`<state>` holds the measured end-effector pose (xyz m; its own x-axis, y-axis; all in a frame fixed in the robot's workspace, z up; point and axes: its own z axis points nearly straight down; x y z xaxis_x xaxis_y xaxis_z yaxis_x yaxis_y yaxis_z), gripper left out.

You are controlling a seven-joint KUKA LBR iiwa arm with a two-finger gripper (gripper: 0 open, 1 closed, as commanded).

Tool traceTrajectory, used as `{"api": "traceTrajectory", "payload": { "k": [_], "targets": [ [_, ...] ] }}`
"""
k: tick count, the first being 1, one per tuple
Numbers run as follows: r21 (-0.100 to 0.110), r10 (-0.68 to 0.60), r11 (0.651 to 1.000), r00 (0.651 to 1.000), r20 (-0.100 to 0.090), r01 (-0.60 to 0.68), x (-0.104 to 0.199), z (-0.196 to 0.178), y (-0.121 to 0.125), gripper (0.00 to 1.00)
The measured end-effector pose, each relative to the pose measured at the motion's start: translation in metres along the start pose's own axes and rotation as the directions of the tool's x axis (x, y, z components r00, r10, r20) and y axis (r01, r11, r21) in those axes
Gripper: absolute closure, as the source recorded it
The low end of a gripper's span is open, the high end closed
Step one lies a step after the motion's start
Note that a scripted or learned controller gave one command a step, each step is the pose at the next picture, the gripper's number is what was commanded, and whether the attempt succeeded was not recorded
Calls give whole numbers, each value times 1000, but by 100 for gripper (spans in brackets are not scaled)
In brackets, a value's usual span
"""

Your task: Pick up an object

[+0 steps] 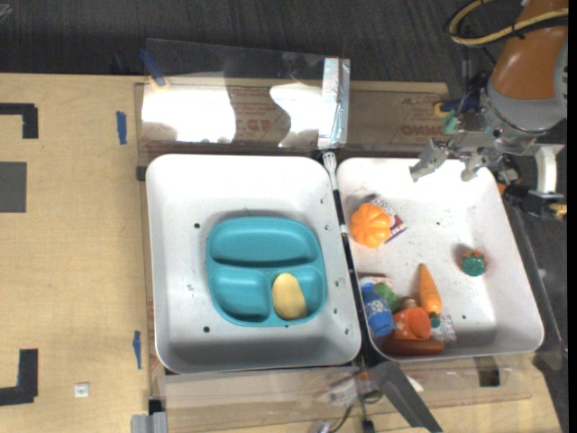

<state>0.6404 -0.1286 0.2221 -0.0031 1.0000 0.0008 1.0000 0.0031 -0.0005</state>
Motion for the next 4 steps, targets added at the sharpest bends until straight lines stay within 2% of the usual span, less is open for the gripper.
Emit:
{"api": "traceTrajectory", "payload": {
  "k": [1, 2, 3, 4],
  "targets": [
    [4, -193, 981, 981, -1, 193, 36, 76, 6, 0],
    [-7, -332, 943, 943, 3, 332, 33, 134, -19, 0],
    [-12, -329, 944, 944, 6, 329, 32, 123, -18, 100],
    [-11, -329, 944, 944, 2, 329, 114, 32, -3, 100]
  ]
}}
